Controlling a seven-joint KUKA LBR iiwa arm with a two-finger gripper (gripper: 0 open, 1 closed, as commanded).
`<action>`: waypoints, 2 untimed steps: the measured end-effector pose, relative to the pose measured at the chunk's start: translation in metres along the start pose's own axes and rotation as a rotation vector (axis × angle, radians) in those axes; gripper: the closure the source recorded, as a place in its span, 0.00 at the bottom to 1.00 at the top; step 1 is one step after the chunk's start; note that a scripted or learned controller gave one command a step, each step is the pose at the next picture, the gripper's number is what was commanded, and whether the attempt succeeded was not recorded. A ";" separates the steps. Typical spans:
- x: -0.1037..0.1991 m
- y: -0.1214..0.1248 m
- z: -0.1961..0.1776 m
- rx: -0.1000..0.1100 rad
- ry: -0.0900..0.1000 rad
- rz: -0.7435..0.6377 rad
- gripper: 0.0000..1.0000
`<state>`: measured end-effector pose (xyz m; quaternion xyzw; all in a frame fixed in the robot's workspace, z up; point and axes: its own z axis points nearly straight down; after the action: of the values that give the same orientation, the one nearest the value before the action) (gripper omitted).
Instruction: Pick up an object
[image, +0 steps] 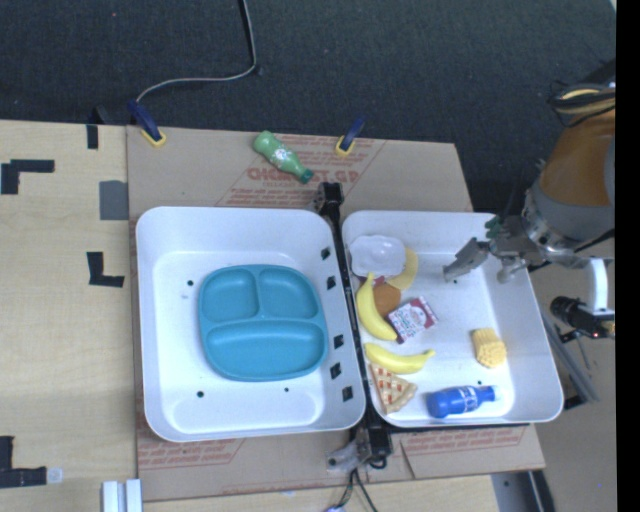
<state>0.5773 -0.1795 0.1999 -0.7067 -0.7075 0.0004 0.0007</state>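
The right bin (520, 330) holds several toy foods. A white lump (378, 250) and a yellow piece (409, 266) lie at its far left. Below them are a banana (373, 312), a red and white packet (412, 318), a second banana (400, 356) and a pizza slice (390, 388). A corn cob (488, 347) and a blue bottle (460, 400) lie toward the near right. My gripper (486, 265) hangs over the bin's far right part, open, with nothing between its fingers. It stands well right of the white lump and above the corn cob.
The left bin (160, 300) holds a blue divided plate (264, 322). A green bottle (282, 157) lies on the cardboard beyond the bins. The arm (575, 190) comes in from the right over the bin's far right corner. Black clips sit on the shared wall (338, 290).
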 end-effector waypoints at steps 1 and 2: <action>0.057 0.065 0.092 -0.006 0.000 -0.001 0.00; 0.080 0.035 0.108 -0.014 -0.001 0.000 0.00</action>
<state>0.6124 -0.0997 0.0915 -0.7067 -0.7074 -0.0044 -0.0047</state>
